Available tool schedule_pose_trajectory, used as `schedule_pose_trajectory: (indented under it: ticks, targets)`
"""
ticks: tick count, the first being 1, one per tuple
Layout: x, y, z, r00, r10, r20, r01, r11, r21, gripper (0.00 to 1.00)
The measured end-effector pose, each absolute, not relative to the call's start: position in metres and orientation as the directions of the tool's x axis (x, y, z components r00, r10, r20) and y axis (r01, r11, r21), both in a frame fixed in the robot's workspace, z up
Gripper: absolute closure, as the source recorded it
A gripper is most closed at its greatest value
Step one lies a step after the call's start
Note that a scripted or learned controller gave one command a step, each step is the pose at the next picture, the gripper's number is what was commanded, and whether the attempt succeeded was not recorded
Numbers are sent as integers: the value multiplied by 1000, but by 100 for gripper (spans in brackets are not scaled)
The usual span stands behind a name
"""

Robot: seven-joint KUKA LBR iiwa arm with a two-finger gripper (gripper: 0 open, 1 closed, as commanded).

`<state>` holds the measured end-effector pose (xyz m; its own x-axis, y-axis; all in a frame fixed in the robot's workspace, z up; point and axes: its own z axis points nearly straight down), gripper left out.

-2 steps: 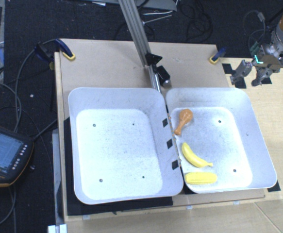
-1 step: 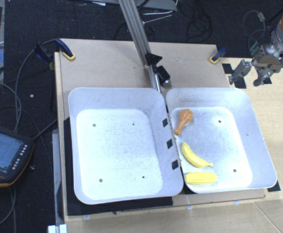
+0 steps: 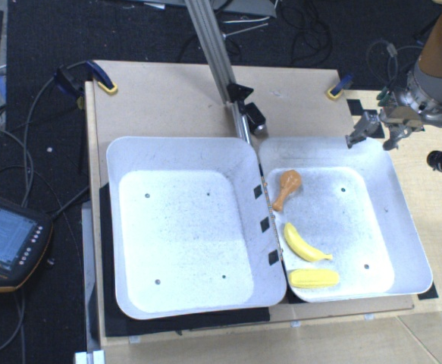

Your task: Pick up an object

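end effector (image 3: 378, 133) hangs open and holds nothing, above the far right corner of the right bin (image 3: 402, 226). down and to its left lies the banana (image 3: 304, 245), its long side pointing away to the lower right.

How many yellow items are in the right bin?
2: a banana near the bin's left wall, and a yellow block-like piece just below it by the front edge. Nothing seems hidden.

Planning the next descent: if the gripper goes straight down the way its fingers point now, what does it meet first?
Most likely the back right rim of the right bin, not the toys. The gripper hangs open there, far from the orange drumstick and banana. Depth is unclear, so it could land just outside the rim.
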<state>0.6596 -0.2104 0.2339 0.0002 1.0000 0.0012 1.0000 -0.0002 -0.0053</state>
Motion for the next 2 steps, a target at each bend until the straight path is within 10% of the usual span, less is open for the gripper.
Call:
schedule_pose_trajectory:
  ticks: [2]
  targets:
    - [658, -201, 111, -1, 1000, 1, 1000, 1, -5, 0]
